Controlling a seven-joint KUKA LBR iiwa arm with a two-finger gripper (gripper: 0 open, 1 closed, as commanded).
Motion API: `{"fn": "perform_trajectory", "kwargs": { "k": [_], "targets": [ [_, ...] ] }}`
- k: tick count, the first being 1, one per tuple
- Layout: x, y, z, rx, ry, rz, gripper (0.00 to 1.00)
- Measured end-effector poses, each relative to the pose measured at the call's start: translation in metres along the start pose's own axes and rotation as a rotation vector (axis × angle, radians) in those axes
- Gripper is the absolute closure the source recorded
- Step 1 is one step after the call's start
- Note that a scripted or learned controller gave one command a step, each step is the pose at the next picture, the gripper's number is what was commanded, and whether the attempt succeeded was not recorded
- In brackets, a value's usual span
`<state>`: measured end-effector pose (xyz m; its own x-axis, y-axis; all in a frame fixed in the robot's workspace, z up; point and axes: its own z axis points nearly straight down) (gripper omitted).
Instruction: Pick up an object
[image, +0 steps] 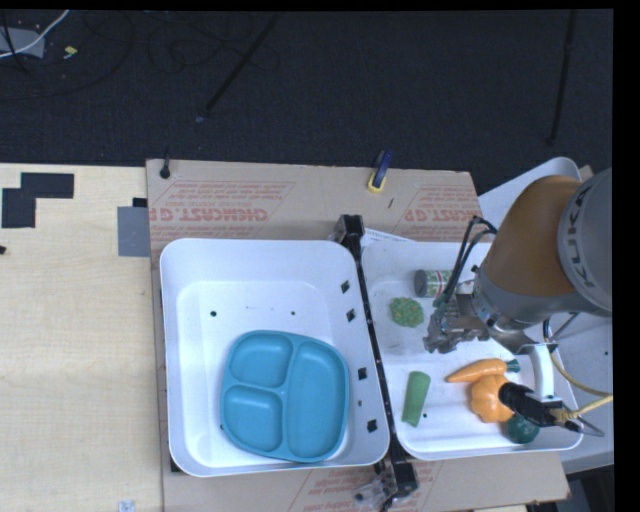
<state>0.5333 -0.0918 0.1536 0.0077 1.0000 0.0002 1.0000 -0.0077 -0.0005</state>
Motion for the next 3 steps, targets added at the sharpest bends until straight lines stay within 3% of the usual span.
{"fn": "perform_trajectory", "kwargs": {
  "k": [1, 2, 3],
  "targets": [
    [-0.002, 0.005, -0.061, -0.002, 0.0, -0.008, 1.0],
    [-0.002, 0.006, -0.074, 0.0, 0.0, -0.009, 1.0],
    [0.042, 0.05, -0.071, 0.0, 0.001, -0.011, 1.0]
  ]
}}
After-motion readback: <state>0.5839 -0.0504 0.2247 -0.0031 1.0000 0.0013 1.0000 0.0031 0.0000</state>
